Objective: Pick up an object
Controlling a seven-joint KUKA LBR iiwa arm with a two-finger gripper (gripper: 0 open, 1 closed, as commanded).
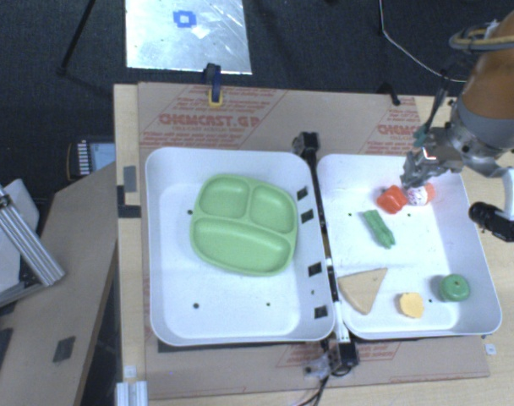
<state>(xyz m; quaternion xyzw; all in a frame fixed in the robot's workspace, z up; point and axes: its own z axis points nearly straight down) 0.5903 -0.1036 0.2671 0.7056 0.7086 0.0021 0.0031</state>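
- Hovering low in the right bin (472, 252), the gripper (416, 176) sits just above the orange piece (392, 200); whether it grips cannot be told.
- Just beside that orange piece: a white-red item (420, 195) and a green pod (379, 227).
- Left bin (168, 311) holds 1 green divided plate (243, 224).
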